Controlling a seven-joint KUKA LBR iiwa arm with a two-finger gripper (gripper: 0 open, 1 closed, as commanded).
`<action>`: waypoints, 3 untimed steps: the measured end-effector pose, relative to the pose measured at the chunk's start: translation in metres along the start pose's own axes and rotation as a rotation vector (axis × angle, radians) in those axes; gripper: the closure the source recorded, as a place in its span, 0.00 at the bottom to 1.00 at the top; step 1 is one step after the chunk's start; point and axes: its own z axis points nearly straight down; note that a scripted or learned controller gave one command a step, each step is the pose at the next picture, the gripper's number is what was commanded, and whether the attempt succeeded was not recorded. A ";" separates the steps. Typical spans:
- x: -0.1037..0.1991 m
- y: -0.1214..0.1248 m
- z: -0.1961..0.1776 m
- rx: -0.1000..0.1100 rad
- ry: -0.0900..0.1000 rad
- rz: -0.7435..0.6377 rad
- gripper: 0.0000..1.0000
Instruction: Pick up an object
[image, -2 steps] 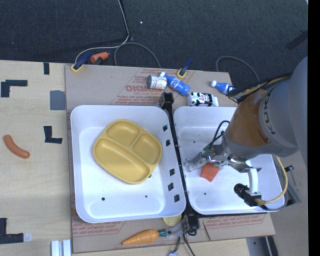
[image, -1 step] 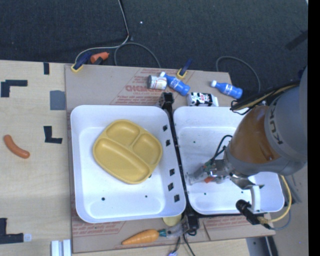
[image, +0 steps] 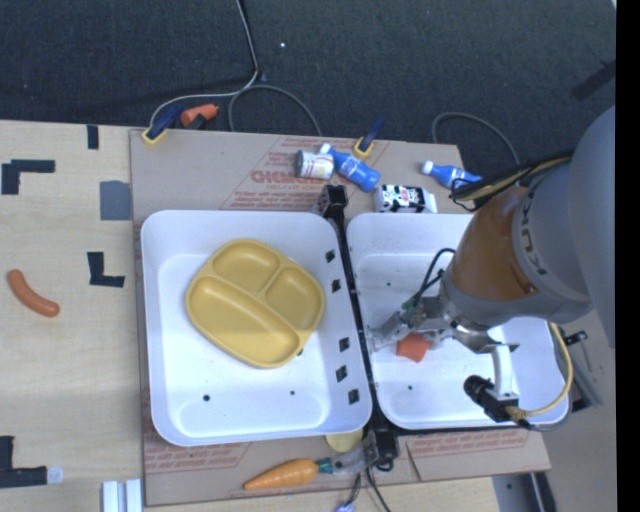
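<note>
Grey arm (image: 540, 250) is looming nearest; we're seeing its pincer (image: 405, 325) hovering over a small orange block (image: 411, 348) by the right bin's (image: 440, 410) left wall, jaw state untellable. Block is looking light, rigid; we're suggesting gripping its flat sides.

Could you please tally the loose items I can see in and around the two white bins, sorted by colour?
Yellow: 1, the divided plate in the left bin
Orange or red: 3, the block in the right bin, the carrot, the sausage
Blue and white: 2, the bottles
Black and white: 1, the small carton
Total: 7
</note>
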 end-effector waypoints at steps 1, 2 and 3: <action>0.050 0.072 -0.105 -0.013 0.002 -0.008 0.00; -0.010 -0.018 -0.026 0.015 0.001 0.008 0.00; -0.011 0.025 0.003 0.003 0.002 0.000 0.00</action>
